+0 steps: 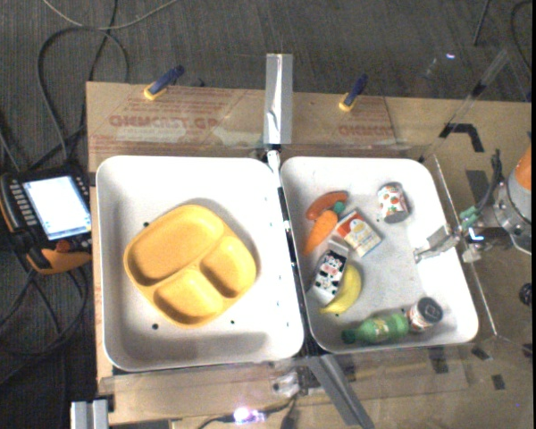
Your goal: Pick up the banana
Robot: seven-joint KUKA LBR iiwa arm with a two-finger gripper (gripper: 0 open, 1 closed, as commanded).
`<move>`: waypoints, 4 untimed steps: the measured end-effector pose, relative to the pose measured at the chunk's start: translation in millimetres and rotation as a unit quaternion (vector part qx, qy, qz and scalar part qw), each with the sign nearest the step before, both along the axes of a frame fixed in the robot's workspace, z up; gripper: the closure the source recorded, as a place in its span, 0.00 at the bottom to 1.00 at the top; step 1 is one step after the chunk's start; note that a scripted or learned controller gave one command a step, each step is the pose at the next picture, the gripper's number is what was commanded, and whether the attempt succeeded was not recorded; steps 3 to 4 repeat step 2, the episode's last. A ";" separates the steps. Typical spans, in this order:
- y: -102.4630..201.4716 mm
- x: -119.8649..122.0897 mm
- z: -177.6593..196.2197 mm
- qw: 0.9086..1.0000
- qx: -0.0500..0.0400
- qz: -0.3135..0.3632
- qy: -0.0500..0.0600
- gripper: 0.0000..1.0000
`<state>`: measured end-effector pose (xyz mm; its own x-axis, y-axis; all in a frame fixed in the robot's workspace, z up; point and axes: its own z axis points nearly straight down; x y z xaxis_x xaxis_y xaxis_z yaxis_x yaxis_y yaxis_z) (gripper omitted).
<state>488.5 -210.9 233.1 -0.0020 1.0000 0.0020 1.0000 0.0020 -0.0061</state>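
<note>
The yellow banana [346, 290] lies in the right bin [447, 324], near its front left. A small black-and-white carton [330, 272] rests against the banana's upper left side and covers part of it. My gripper [445, 244] hangs over the right bin's right edge, well to the right of the banana and apart from it. Nothing shows in its grasp.
Around the banana lie an orange carrot [322, 222], a red-and-white carton [357, 233], a small printed can [392, 201], a green bottle [379, 329] and a dark-topped can [426, 312]. The left bin [116, 329] holds a yellow divided plate [192, 262].
</note>
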 end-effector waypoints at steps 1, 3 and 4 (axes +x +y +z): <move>101.4 -5.4 -37.3 0.999 -0.001 -0.052 0.001 0.00; 107.1 11.3 -118.6 0.999 0.000 0.053 -0.009 0.00; 107.1 11.3 -118.6 0.999 0.000 0.053 -0.009 0.00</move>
